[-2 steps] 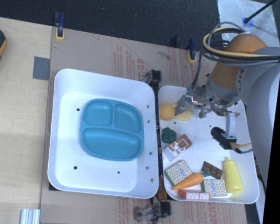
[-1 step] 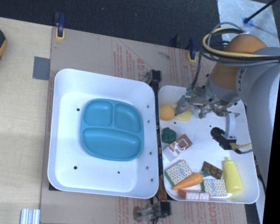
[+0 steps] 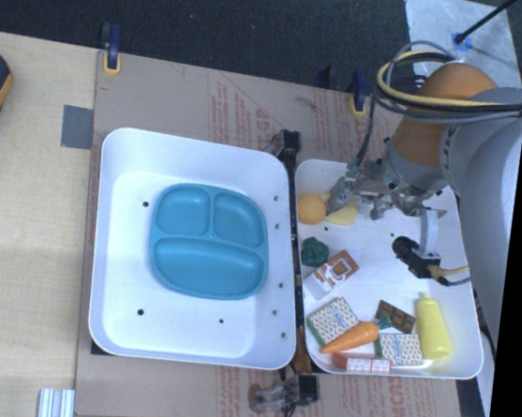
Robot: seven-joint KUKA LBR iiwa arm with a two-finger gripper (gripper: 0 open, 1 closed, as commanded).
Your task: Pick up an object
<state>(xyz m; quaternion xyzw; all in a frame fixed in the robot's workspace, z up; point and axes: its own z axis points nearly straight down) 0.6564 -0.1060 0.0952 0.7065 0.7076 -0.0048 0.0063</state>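
Observation:
My gripper [image 3: 351,201] hangs low over the far left part of the right bin [image 3: 461,275]. Right by it, at the bin's far left corner, lie a yellow-orange round fruit [image 3: 310,208] and a pale yellow piece [image 3: 342,215]; the gripper's tip reaches the pale piece. Whether anything is held cannot be seen. Nearer the front lie a dark green lump [image 3: 314,251], a small brown and white carton [image 3: 334,269], a green patterned box [image 3: 331,319], an orange carrot [image 3: 352,337], a brown chocolate bar [image 3: 395,316] and a yellow bottle [image 3: 432,329].
The left bin [image 3: 116,232] holds a blue divided plate [image 3: 210,241]. A teal patterned box [image 3: 401,349] and a red and white packet [image 3: 361,363] lie along the right bin's front wall. The grey arm with its orange band [image 3: 450,89] fills the far right.

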